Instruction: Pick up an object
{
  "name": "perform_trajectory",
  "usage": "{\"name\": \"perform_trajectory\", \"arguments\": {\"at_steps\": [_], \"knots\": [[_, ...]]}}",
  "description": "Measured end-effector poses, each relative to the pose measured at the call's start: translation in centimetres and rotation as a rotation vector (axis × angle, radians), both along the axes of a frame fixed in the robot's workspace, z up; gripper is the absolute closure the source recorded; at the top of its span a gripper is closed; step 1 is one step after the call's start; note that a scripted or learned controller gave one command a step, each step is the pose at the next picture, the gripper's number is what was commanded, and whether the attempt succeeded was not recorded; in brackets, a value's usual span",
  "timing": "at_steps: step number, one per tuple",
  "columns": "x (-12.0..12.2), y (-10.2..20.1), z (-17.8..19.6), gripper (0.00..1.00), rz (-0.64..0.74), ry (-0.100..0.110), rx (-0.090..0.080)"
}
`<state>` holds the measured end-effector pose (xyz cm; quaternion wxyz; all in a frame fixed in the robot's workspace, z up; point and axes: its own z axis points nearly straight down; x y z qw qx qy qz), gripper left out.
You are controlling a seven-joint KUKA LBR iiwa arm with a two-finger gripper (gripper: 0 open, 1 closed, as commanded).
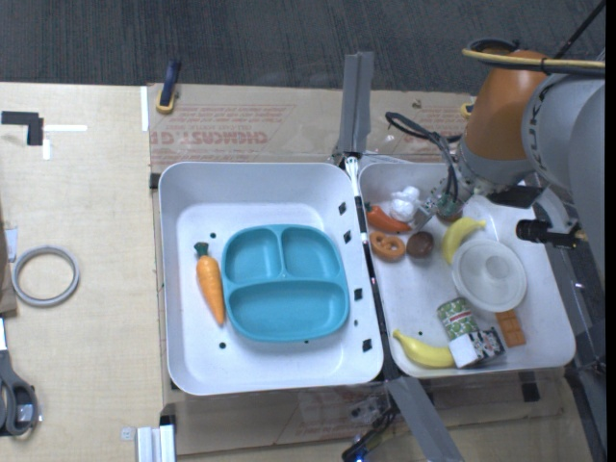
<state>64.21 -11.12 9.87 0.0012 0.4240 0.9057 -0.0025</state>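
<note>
The right bin [549,354] holds several small items. At its back left lie a white crumpled piece [405,201], a red-orange pepper [387,221], an orange ring-shaped toy [389,247] and a brown ball [420,244]. A small banana [460,235] lies beside a white round bowl [490,274]. Near the front are a green can [456,317], a second banana [423,350], a white box [475,347] and an orange block [512,329]. My gripper [441,203] is low at the back of this bin, between the white piece and the small banana. The grey arm [553,114] hides part of the bin's back right.
The left bin [183,354] holds a blue divided plate [286,282] and a carrot [210,284] to its left. A grey post [355,104] stands behind the gap between the bins. A tape ring [42,275] and scissors [17,407] lie on the bench, far left.
</note>
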Motion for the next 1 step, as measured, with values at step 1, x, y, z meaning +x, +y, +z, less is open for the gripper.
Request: {"name": "perform_trajectory", "arguments": {"at_steps": [1], "knots": [[-0.56, 3.08, 16.02, 1.00, -0.155, 0.000, 0.003]]}}
